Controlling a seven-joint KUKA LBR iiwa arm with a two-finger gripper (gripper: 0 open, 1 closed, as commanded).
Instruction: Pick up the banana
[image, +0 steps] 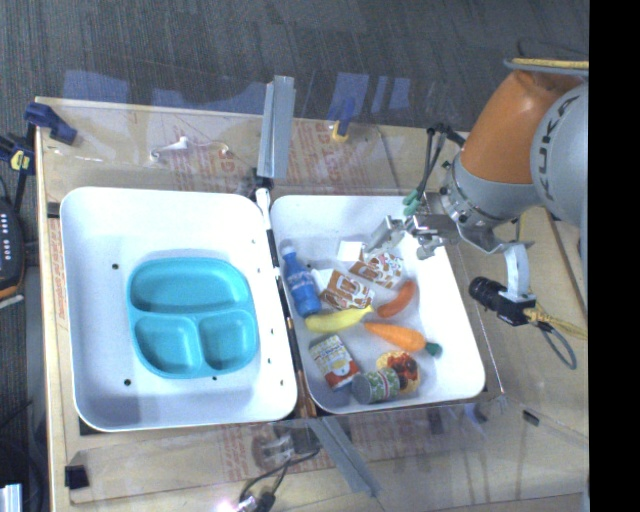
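The yellow banana (338, 320) lies flat in the middle of the right bin (462, 372), between a blue bottle (300, 285) and an orange carrot (398, 336). My gripper (405, 238) hangs over the bin's far right part, above and to the right of the banana and apart from it. Its fingers (383, 236) look open with nothing between them. Just below the gripper lie two brown snack packets (347, 290) and a red-orange sausage-shaped toy (399, 298).
Two small cans (333, 361) and a red-and-yellow toy (405, 370) crowd the right bin's near side. The left bin (90, 230) holds a teal divided tray (192, 315). A black cable fitting (497, 299) sticks out beside the right bin.
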